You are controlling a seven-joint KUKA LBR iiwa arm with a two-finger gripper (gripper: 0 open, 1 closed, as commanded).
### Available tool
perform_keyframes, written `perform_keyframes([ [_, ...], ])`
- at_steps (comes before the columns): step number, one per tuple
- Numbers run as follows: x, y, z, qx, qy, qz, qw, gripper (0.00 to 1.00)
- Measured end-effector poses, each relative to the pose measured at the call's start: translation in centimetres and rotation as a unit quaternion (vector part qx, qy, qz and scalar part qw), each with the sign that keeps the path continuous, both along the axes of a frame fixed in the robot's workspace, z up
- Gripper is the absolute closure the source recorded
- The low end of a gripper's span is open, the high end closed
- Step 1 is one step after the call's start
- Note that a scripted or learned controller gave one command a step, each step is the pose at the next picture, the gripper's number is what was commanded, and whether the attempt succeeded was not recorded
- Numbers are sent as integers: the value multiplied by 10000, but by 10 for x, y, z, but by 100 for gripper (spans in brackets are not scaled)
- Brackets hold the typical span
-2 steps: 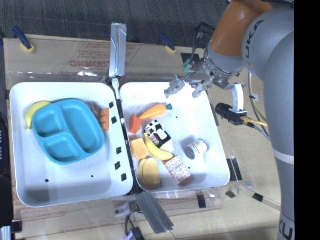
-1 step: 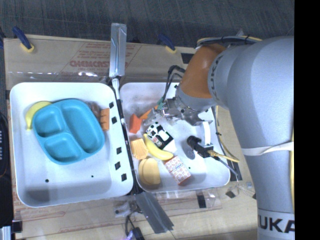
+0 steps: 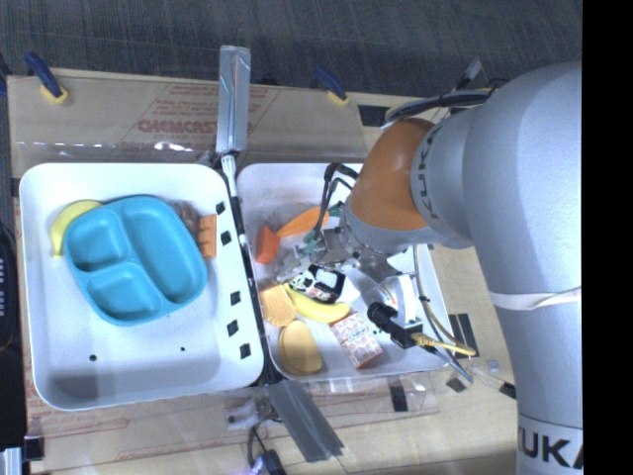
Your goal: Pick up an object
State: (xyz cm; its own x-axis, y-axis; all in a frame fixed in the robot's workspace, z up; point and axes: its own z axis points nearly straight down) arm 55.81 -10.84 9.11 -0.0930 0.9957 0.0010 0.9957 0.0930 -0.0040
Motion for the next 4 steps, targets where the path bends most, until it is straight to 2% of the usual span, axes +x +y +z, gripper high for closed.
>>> perform_keyframes([
  [1,2,0,11,-6,-16,30,10000,100],
  [2,2,0,11,-7,-16,32,10000,0],
  [3,14,-29,0,-11,-10,-508,9987,0],
  [4,-59,-1,32,4,-9,276,9996,0],
])
